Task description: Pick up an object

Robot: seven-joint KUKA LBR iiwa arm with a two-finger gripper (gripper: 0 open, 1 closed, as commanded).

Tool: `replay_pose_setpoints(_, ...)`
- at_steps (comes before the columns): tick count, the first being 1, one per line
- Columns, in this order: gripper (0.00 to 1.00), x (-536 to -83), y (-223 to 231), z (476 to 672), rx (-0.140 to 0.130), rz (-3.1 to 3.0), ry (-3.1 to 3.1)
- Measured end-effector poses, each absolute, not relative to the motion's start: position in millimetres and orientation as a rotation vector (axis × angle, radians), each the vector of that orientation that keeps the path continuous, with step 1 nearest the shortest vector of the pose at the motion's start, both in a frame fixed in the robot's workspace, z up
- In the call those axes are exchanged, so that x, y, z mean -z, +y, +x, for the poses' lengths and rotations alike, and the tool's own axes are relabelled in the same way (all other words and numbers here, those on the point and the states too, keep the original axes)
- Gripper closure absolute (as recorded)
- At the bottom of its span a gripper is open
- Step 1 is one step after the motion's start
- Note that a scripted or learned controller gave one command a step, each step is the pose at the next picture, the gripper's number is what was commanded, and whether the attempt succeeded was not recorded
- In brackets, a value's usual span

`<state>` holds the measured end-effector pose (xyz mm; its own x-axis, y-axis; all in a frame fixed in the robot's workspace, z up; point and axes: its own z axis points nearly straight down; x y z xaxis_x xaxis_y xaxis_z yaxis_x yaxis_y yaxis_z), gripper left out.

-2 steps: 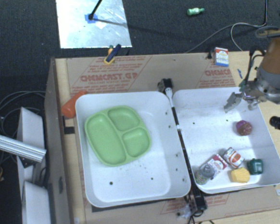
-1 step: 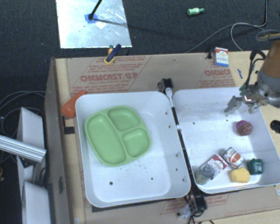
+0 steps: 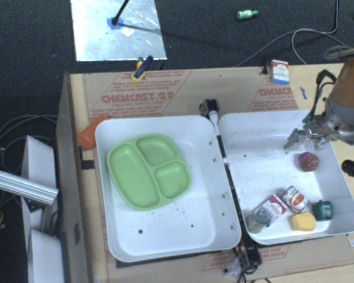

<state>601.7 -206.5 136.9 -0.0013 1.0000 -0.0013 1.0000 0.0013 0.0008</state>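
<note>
Your bench [image 3: 160, 87] is a brown board on dark carpet, bearing two shallow white bins side by side. Take the right bin [image 3: 258, 162] as your reference. The left bin [image 3: 120, 234] adjoins it and holds a green divided plate [image 3: 147, 169]. The gripper [image 3: 297, 138] hangs over the right bin's upper right part, fingers spread apart and angled down toward the left, with nothing between them. Just below and right of the fingertips you will find a purple ball [image 3: 308, 161] lying on the bin floor, apart from them. Along the bin's lower edge sit a small red-and-white can [image 3: 294, 199], a silvery wrapped item [image 3: 265, 213], a yellow block [image 3: 304, 221] and a dark green object [image 3: 322, 209]. A small red-and-white carton [image 3: 279, 72] stands on the bench beyond the bin's far edge.
</note>
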Motion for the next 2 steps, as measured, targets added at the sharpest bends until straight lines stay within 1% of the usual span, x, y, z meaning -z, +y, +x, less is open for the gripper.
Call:
replay_pose_setpoints(1, 0.0, -84, -206, 603.6, 0.001, 2.219, 2.223)
replay_pose_setpoints(2, 0.0, -84, -206, 591.3, 0.001, 2.22, 2.223)
